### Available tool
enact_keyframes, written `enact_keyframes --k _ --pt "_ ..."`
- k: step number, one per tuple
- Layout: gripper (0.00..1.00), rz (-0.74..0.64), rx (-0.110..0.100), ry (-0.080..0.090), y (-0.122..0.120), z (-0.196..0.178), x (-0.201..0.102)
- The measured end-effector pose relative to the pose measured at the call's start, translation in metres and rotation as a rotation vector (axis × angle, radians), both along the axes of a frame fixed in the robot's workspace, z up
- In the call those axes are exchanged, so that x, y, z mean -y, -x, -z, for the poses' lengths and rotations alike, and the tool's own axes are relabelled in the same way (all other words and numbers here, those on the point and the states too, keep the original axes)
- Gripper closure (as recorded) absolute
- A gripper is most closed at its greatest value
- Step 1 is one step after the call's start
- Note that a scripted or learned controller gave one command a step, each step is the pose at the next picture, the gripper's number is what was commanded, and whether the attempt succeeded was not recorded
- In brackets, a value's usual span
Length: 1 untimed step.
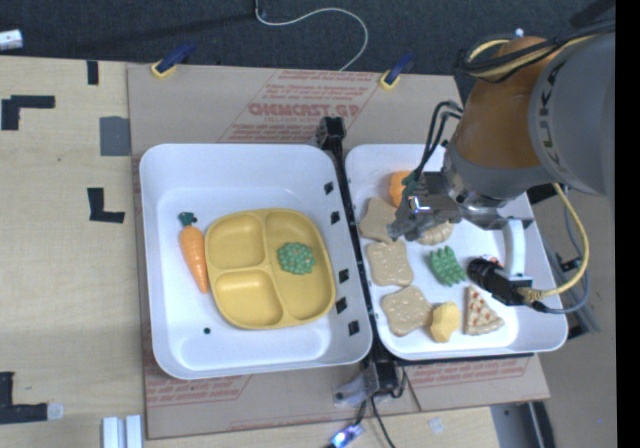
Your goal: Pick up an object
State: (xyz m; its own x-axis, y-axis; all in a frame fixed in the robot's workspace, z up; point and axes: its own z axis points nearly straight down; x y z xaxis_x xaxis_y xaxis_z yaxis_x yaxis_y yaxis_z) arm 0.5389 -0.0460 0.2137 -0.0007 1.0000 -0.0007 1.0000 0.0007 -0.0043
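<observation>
My gripper (408,223) hangs low over the upper middle of the right bin (540,336). It is right beside a tan piece (374,219) on its left and a beige round cookie (436,233) on its right. An orange item (399,183) peeks out just above it, partly hidden by the wrist. Below lie two toast slices (388,262) (405,309), a green leafy piece (445,265), a yellow cheese wedge (445,320) and a pizza slice (482,313). Nothing is visibly held.
The left bin (160,176) holds a yellow divided plate (245,296) with a green broccoli piece (296,257) in its right compartment. A carrot (193,250) lies left of the plate. A black divider (343,226) runs between the bins.
</observation>
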Motion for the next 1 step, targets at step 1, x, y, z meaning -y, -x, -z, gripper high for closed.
enact_keyframes --k 1 --pt "1.00 -0.001 0.004 -0.001 -0.0060 -0.0194 -0.0066"
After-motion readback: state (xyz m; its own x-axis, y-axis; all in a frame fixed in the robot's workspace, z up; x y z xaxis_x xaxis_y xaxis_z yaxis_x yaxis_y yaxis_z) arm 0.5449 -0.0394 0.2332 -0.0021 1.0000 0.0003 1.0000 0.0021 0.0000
